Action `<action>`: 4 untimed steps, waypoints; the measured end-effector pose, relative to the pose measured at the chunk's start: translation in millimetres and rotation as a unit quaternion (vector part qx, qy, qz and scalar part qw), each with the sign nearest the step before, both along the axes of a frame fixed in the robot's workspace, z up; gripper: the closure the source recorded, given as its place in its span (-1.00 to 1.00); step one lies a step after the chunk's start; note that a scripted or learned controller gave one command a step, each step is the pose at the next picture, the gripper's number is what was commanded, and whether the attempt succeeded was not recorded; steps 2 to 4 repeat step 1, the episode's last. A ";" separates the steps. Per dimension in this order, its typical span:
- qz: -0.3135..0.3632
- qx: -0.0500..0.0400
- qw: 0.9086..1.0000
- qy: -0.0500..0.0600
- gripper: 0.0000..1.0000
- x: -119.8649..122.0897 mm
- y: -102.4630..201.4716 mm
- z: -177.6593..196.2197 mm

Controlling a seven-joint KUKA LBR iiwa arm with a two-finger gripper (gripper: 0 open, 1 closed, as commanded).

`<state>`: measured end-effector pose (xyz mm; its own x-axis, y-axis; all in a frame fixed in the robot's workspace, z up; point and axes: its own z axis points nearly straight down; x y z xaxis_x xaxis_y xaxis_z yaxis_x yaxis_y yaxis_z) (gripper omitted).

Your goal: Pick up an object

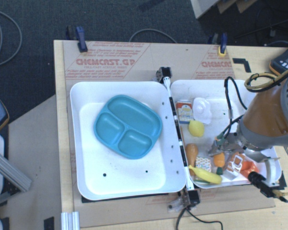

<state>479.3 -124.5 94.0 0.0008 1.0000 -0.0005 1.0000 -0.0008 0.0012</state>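
Bench: a pale board (134, 56) with red printed lettering along its far edge, held by blue clamps (80, 37) at the far left and far right corners.
Floor: dark carpet (38, 13) beyond the bench, with thin cables looping across it.
Left bin (86, 176): white and shallow, carrying a blue divided plate (128, 126) that lies slightly toward its far side.
Right bin (182, 87): white, touching the left bin along a shared edge, crowded with small items.
Far end of right bin: a small red-and-white carton (184, 112) beside a white crumpled piece (201, 110); a yellow lemon-like fruit (196, 128) sits just nearer.
Near end of right bin: an orange carrot-shaped piece (192, 152) by the shared edge, a banana (205, 175) along the near wall, a small orange ball (220, 160) and a red-and-white packet (236, 164) beside it.
Arm (271, 114): its orange band covers the right bin's right side.
Gripper (221, 145): low among the items, just above the orange ball; too cluttered to judge its fingers, and nothing is visibly gripped.
Obstruction: the arm hides the bin's right wall.
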 end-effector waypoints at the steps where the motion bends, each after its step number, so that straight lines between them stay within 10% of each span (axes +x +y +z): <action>1: 0.002 -0.001 1.000 -0.003 1.00 52.8 67.4 94.3; 4: 0.002 -0.001 1.000 -0.003 1.00 52.8 67.4 94.3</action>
